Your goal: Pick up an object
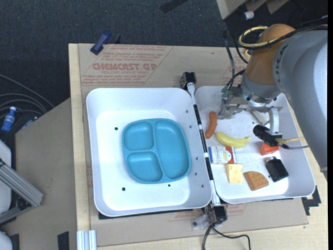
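Note:
My gripper (pixel 232 108) hangs over the back of the right bin (pixel 299 184), below the arm's orange band. Just to its left and slightly nearer lies an orange sausage (pixel 210 124), with nothing seen held. A yellow banana (pixel 232 139) lies in front of the gripper. Nearer the front are a small printed packet (pixel 220 154), a yellow cheese wedge (pixel 234 173) and a brown toast slice (pixel 255 179). A small red-orange piece (pixel 269 149) and a black block (pixel 277 169) lie toward the bin's right side.
The left bin (pixel 104 105) holds a blue divided plate (pixel 155 149). A black rail (pixel 200 132) runs between the two bins. A blue object (pixel 101 42) lies on the cardboard behind the left bin. The grey arm (pixel 307 82) covers the right bin's back right.

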Available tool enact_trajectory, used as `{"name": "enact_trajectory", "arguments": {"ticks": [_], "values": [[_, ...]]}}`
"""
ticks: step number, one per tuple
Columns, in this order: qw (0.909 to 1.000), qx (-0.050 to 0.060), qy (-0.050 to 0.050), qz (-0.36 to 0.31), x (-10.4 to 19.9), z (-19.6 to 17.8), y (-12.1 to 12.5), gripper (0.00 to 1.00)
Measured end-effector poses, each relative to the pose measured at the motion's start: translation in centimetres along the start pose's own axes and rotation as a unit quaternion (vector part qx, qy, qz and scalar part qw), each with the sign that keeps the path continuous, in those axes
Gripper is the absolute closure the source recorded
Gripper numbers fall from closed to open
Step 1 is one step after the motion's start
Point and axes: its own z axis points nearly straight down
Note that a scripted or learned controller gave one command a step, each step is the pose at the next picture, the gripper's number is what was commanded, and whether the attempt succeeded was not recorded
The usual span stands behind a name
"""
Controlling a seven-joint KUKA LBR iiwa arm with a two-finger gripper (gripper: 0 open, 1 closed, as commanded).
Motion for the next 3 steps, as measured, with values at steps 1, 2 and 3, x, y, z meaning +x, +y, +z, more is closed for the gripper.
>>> {"name": "enact_trajectory", "arguments": {"ticks": [1, 2, 3], "values": [[1.0000, 0.000, 0.000, 0.000, -0.1, 0.0, 0.0, 0.00], [1.0000, 0.000, -0.001, 0.000, 0.0, -1.0, 0.0, 1.00], [1.0000, 0.000, -0.001, 0.000, 0.0, -1.0, 0.0, 0.00]]}}
